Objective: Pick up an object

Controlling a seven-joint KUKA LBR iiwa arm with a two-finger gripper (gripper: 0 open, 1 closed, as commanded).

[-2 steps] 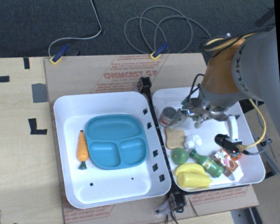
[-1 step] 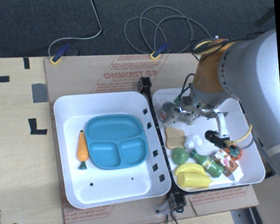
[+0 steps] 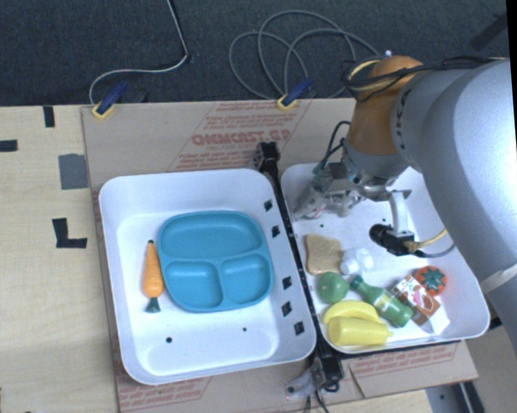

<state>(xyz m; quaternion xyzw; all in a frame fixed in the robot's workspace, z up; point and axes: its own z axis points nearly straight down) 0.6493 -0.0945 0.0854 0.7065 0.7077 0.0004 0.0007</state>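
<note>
I'm hovering gripper (image 3: 316,201) over right bin's (image 3: 468,318) far-left corner, above toast slice (image 3: 323,253); can't tell gripper's state. Toast is lying flat, clear of neighbours, so I'm judging it easiest target.

A: What colours sit in the left bin (image 3: 120,257)?

B: The bin itself is white; the divided plate (image 3: 215,260) is light blue all over; the carrot (image 3: 150,270) beside it is orange with a dark green tip.

A: And the right bin (image 3: 467,305)?

B: White too; the slice of bread (image 3: 322,253) is tan; the bottle (image 3: 379,299) is green; the banana (image 3: 352,323) is yellow; the packet (image 3: 420,293) is red with green and white print.

A: The arm (image 3: 469,158)?

B: Grey, with an orange band (image 3: 374,116); the bench (image 3: 33,281) is pale wood with black marks; the cardboard (image 3: 227,141) is brown with red lettering.
</note>
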